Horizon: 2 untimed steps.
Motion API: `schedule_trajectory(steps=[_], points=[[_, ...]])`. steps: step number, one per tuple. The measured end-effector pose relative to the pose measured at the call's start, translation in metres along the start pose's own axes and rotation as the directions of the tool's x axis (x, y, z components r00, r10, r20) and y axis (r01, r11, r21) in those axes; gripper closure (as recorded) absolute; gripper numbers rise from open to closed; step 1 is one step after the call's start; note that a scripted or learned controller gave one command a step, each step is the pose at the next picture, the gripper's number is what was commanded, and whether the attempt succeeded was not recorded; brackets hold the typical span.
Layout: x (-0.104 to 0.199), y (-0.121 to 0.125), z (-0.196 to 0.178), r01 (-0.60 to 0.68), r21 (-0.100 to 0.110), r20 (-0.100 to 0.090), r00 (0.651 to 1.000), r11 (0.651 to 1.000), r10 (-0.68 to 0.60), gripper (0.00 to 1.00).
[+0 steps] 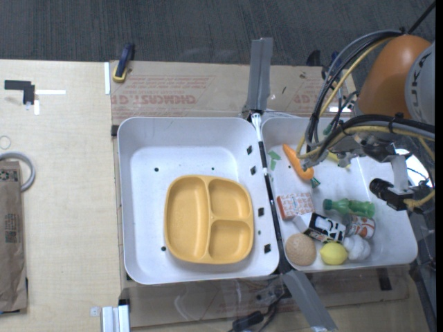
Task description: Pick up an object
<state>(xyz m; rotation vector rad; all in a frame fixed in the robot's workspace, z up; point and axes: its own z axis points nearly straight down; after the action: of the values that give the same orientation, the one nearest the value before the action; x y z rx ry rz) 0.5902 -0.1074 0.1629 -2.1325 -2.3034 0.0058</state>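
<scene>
Pale wood worktop [62,206] carries two shallow white bins side by side, and beyond it we see dark carpet [173,12]. Our arm [398,68] reaches in over the right bin [387,258], its orange band uppermost, with cables looping down around the wrist. We place the hand [346,154] low over the far part of that bin, but cables and wrist hardware cover it, so we cannot tell how it stands or whether it has hold of anything.

Nearest the hand lies a toy carrot [299,163], just to its left, slanting toward the bin's middle. A red and white carton [295,203] lies further off on that side, toward the near wall. A green bottle [349,207] lies on its side below the hand, and under it a small can [360,227] with a red label. A black and white packet [324,228] sits between the carton and the can. Along the near wall, farthest from the hand, we see a brown egg-like ball [300,249], a yellow lemon [333,253] just beside it, and a white lump [356,247] touching the lemon.

Well away to the hand's left, the left bin [138,151] holds a yellow divided plate [209,219]. A brown paper bag [12,241] rests at the worktop's far left edge.
</scene>
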Motion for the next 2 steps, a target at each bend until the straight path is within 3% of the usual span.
schedule_trajectory(steps=[1,2], points=[[0.007,0.003,0.073,0.282,-0.003,0.001,0.96,0.96,-0.282,0.0],[-0.017,0.061,0.074,0.044,0.009,-0.001,0.999,0.999,-0.044,0.0]])
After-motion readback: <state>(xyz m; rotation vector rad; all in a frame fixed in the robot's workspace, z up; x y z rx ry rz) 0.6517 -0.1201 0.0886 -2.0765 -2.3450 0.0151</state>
